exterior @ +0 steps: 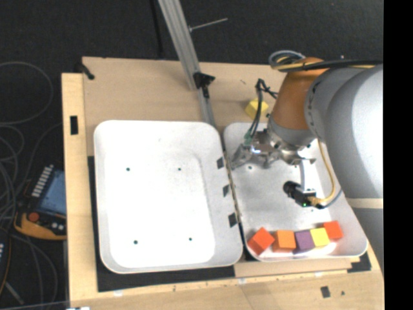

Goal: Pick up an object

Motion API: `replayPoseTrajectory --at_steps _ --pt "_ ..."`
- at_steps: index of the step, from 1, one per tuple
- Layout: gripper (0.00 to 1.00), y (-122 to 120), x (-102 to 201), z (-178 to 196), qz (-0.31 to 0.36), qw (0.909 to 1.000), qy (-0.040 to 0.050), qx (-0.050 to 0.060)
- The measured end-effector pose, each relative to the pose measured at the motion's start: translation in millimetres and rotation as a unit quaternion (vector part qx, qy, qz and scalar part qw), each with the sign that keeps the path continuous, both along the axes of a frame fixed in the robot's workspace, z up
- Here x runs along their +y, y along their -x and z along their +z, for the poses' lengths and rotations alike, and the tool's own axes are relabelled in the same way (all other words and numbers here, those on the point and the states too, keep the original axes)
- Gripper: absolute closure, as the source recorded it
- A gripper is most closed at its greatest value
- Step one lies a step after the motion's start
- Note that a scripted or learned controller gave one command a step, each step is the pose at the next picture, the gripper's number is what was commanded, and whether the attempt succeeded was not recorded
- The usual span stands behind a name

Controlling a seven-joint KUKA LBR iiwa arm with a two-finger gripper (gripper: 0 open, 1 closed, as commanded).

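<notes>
— Dark floor all around, cables (19,141) trailing down the left side, and a handheld controller (45,205) lying out there too. What have you got on the tabletop (142,89)?

— Two shallow white bins side by side. From my feed, the left bin (155,134) is bare white. The right bin (264,199) has five blocks lined up along its near edge: an orange-red block (261,239) at the left end, tilted a bit, then an orange block (284,239), a purple block (303,240), a yellow block (320,237) and a red block (333,230) at the right end. They sit touching or just beside one another.

— And the arm (342,128)?

— It reaches in from the right, grey with the orange band showing above the wrist. I see the gripper (253,155) low over the far left part of the right bin, near the wall between the bins and well apart from the row of blocks.

— Fingers open or closed?

— I cannot tell; the wrist and cabling crowd that spot. I see no block between them. A slanted metal rail (184,44) runs down from the top toward the bins, and something small and yellow (255,108) sits on the tabletop just beyond the right bin
</notes>
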State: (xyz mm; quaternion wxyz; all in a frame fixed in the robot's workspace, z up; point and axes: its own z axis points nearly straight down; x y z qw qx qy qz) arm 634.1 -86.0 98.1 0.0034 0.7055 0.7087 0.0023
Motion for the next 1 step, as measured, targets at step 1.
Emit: replayPoseTrajectory --at_steps 1 --pt "0.0 59.1 84.9 104.3 0.0 1.0 -0.001 -0.001"
